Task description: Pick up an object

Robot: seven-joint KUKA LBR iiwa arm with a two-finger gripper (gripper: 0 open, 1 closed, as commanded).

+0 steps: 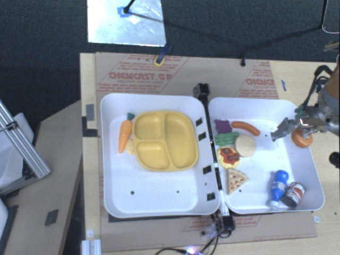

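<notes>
My gripper [280, 131] hangs over the upper right part of the right bin [308, 166], just right of a red-orange sausage [245, 127]; nothing shows in its grasp. The bin also holds purple grapes [223, 126], a green leafy piece [227, 138], a cream round bun [246, 145], a round red-topped pizza [229, 155], a pizza slice [236, 179], a blue bottle [278, 186] and a small can [293, 194]. The arm's orange band [303, 139] sits at the bin's right wall.
The left bin [114, 190] holds a yellow divided plate [162, 141] with a carrot [124, 134] beside it on the left. A black divider [210, 153] runs between the bins. A shiny metal sheet [126, 14] lies beyond the bench.
</notes>
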